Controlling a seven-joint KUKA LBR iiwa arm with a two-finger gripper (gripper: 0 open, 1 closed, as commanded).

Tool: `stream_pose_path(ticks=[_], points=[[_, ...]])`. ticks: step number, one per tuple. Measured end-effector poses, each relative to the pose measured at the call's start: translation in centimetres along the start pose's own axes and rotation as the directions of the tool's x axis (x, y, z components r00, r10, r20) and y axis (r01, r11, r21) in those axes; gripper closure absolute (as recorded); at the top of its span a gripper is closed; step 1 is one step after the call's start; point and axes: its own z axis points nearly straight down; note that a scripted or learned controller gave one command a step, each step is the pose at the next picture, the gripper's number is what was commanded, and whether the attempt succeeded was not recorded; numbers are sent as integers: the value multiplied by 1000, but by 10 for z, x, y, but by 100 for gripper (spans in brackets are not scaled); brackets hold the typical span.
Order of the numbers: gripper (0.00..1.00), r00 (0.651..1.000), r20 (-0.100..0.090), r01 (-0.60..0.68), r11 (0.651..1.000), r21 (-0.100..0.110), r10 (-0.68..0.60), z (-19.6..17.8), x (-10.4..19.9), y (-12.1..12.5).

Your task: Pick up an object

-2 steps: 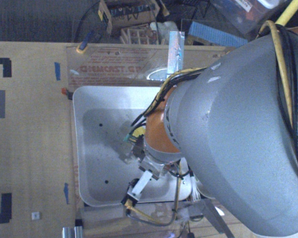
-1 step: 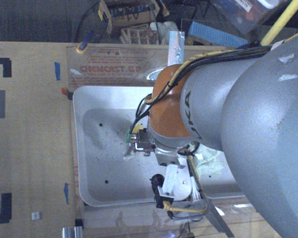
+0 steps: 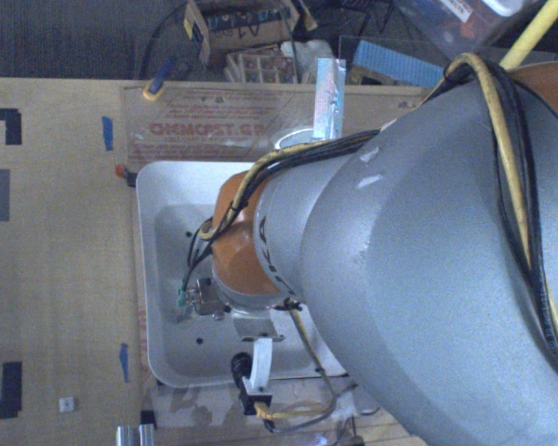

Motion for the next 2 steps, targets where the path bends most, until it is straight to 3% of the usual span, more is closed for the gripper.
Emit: stream_pose_path(ticks=[1,2], points=[[0,977,-2,-211,977,0,211,0,-7,49],[0,386,0,-922,386,2,922,1,-62,19]])
